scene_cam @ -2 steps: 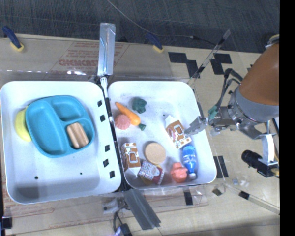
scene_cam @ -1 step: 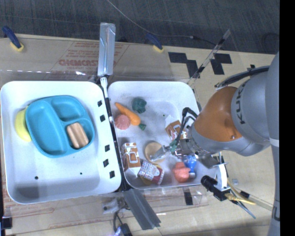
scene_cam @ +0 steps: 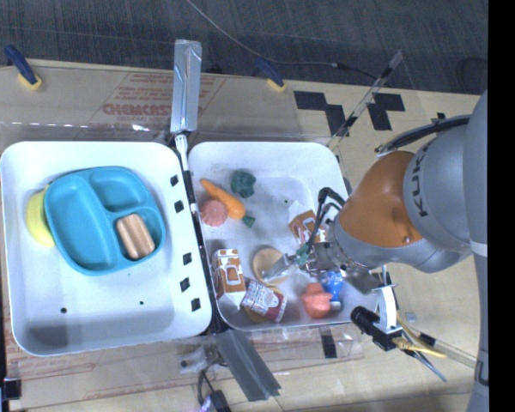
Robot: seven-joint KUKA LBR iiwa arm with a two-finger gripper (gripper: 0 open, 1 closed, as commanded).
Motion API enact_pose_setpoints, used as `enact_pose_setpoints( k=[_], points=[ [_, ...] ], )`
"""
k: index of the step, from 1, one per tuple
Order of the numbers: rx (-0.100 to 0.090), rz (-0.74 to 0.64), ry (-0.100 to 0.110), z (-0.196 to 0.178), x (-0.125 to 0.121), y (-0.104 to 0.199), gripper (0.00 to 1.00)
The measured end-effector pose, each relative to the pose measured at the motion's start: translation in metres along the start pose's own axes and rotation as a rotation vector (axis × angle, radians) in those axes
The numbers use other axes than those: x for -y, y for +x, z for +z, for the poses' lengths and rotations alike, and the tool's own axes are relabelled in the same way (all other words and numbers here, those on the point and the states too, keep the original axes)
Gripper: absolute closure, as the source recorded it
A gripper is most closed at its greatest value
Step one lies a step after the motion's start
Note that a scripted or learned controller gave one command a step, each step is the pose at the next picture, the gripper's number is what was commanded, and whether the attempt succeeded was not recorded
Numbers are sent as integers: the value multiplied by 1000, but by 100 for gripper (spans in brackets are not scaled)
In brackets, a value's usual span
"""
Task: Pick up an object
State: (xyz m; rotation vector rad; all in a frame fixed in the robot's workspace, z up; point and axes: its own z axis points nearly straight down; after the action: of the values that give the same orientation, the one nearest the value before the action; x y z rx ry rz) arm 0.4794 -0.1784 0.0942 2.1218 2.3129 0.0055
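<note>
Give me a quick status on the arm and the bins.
Pincer low in right bin, grip unclear. Nothing seen held. Toys crowd it: red ball, small carton, carrot.

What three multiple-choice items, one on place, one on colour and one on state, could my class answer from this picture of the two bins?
1. Where does the blue divided plate lie?
A. in the left bin
B. in the right bin
C. on the floor

2. What colour is the band on the arm above the claw?
A. green
B. orange
C. purple

3. How does the toy carrot rest?
A. standing on its tip
B. hanging from the claw
C. lying flat in the right bin

Answers: 1 A, the plate fills much of the left bin. 2 B, the band is orange. 3 C, the carrot lies on the floor of the right bin, apart from the claw.
</note>
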Motion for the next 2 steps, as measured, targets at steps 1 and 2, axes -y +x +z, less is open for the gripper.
enact_pose_setpoints(
  k=[1, 2],
  points=[
    [-5, -54, 5, -17, 2, -11, 0],
    [0, 30, -7, -1, -75, 43, 0]
  ],
)
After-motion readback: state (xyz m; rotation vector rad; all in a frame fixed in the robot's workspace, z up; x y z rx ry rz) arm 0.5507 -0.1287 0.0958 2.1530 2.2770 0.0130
